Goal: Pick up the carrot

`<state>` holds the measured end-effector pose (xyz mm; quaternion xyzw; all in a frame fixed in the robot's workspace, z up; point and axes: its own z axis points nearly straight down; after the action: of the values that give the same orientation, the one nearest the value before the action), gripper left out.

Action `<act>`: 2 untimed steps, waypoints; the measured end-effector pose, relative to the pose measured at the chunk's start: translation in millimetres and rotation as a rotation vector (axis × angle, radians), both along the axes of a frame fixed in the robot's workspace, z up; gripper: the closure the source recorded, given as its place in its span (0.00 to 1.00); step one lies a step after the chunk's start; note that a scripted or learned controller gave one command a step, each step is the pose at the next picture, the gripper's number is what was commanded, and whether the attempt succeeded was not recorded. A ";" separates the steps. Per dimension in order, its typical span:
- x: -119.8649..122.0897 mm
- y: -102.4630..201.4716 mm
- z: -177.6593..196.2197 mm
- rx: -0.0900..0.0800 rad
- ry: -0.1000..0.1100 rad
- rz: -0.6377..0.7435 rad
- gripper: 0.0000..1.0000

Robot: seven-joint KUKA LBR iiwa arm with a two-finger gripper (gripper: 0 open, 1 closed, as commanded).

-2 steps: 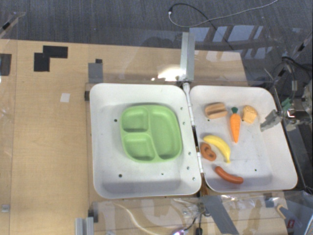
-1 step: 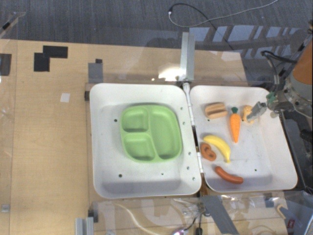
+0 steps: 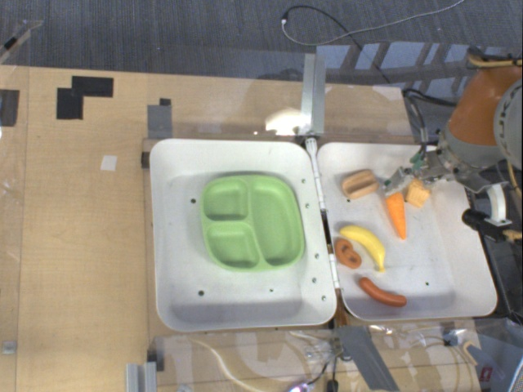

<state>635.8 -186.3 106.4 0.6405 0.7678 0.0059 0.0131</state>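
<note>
The carrot [image 3: 396, 216] lay in the right bin [image 3: 458, 296], its thick end toward the far wall and its tip pointing toward the near edge. Taking the carrot as the landmark, the gripper [image 3: 402, 180] hovered just beyond its thick end, at the end of the grey arm [image 3: 482, 117] with the orange band that reached in from the right. How the claw stood could not be told: it was small and tangled with cables, and nothing could be seen pinched in it. The carrot rested on the bin floor.

Just right of the carrot's thick end sat a small pale yellow block [image 3: 417, 193], close to touching it. To the carrot's left and slightly farther back lay a tan bread roll [image 3: 359, 184]. Nearer the front than the carrot and to its left lay a yellow banana [image 3: 365, 244], with a small brown ring-shaped piece [image 3: 349, 254] beside the banana on the side away from the carrot. Nearest the front edge, well apart from the carrot, lay a red sausage [image 3: 382, 292].

Far left of the carrot, across the divider, the left bin [image 3: 176, 300] held a green compartment tray [image 3: 250, 222].
</note>
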 end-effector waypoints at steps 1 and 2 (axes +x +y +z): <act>3.8 0.0 15.3 -0.005 -0.013 0.005 1.00; -3.8 71.8 88.9 0.003 0.020 0.191 1.00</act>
<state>632.0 -114.4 195.4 0.5646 0.8253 0.0021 0.0039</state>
